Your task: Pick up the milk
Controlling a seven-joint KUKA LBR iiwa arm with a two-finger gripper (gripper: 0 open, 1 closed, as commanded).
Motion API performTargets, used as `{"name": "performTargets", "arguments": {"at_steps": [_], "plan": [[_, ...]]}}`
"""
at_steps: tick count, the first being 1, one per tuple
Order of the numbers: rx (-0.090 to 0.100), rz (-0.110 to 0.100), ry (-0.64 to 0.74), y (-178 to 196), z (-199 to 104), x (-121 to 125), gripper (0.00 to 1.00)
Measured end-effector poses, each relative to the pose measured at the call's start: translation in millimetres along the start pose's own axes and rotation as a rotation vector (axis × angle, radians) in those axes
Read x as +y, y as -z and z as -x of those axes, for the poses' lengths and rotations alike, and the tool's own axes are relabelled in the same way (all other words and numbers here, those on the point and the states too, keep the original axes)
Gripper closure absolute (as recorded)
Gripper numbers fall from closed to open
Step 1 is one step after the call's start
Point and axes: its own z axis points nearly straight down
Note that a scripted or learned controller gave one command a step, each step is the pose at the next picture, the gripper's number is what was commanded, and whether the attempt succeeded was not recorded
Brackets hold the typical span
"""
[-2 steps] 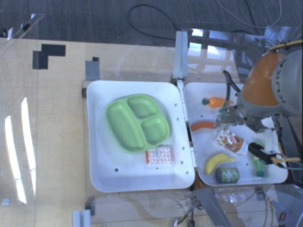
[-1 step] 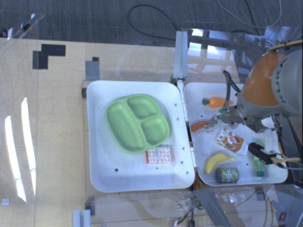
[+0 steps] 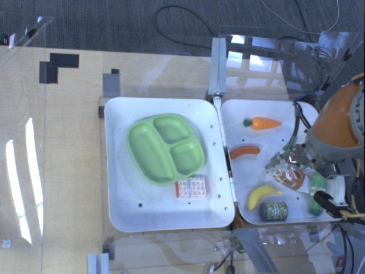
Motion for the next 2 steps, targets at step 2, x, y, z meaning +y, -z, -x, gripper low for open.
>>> {"name": "performTargets", "arguments": {"at_steps": [2], "plan": [[0.002,-0.009,-0.034,96,-64,53,1.00]]}}
